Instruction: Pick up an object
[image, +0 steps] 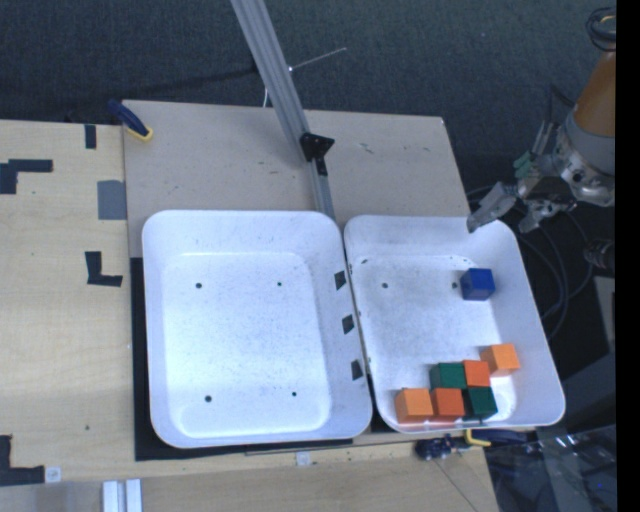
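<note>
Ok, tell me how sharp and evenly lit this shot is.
Camera view: soft overall and grainy; the right bin and left bin read bright white without hard glare; the blue block casts only a faint shadow, so light is diffuse; the gripper at the bin's upper right corner is blurred and dim; the dark floor beyond the bench is underexposed.

The desk (220, 160) is carrying two shallow white bins side by side: the left bin (160, 300) and the right bin (420, 235), their inner rims touching. A black mat (138, 400) is lying under them. Black tape marks (100, 268) are sitting on the desk's left part.
</note>
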